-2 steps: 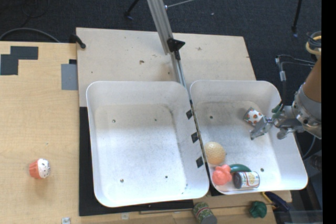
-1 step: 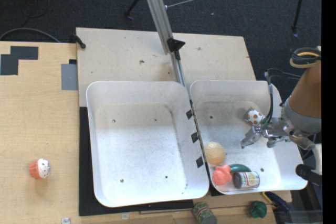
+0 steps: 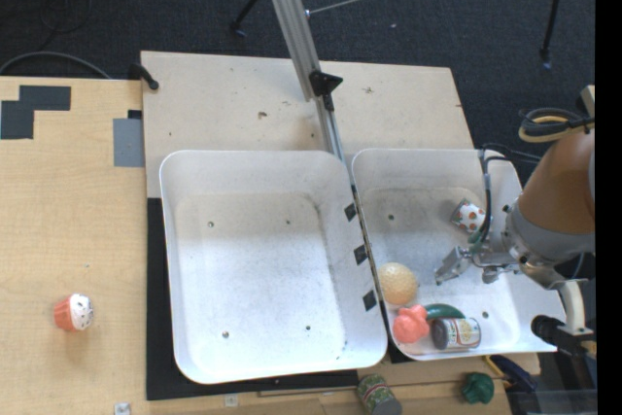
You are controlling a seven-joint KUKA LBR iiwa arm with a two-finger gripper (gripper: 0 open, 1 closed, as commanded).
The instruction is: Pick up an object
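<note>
Here the grey two-finger gripper (image 3: 455, 265) hovers low in the right white bin (image 3: 418, 172), jaws spread wide and holding nothing. The round beige foam-like ball (image 3: 397, 283) lies at its eight o'clock, very near.

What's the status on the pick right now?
End effector low in the right bin, nothing seen between its fingers. Tan ball close on its left, untouched. Pink toy and small jar crowd the near corner.

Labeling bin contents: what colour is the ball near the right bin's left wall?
Tan, pale yellowish: the ball, seen in the camera view.
</note>
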